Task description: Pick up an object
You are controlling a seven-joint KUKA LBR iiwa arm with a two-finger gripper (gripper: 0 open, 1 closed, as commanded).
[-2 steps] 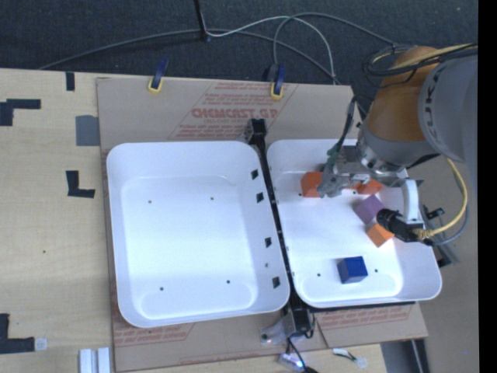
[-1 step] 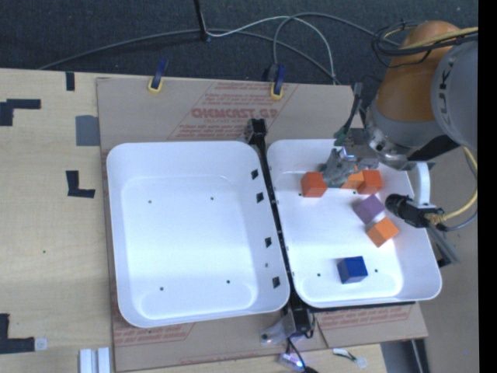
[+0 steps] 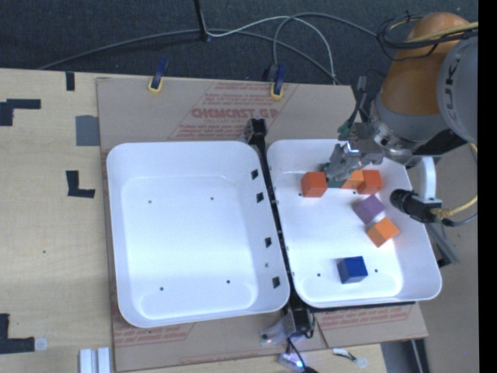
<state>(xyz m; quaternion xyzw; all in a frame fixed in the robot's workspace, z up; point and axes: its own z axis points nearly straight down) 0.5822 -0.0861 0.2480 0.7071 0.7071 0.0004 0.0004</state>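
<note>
The right bin point(image 3: 311, 239) holds several blocks. An orange block point(image 3: 314, 184) lies near its back left, and a second orange block point(image 3: 368, 181) lies to the right of it. Between them a small green piece point(image 3: 335, 182) peeks out, partly hidden by my gripper point(image 3: 340, 169), which hangs low right over it. A purple block point(image 3: 370, 207) and a third orange block point(image 3: 382, 231) sit toward the right wall. A blue block point(image 3: 352, 269) rests near the front.
The left bin point(image 3: 140, 208) adjoins the right one along a black clipped divider point(image 3: 269, 216). The arm's grey and orange body point(image 3: 423, 84) looms over the right bin's back right corner. Cables point(image 3: 311, 37) trail behind the bins.
</note>
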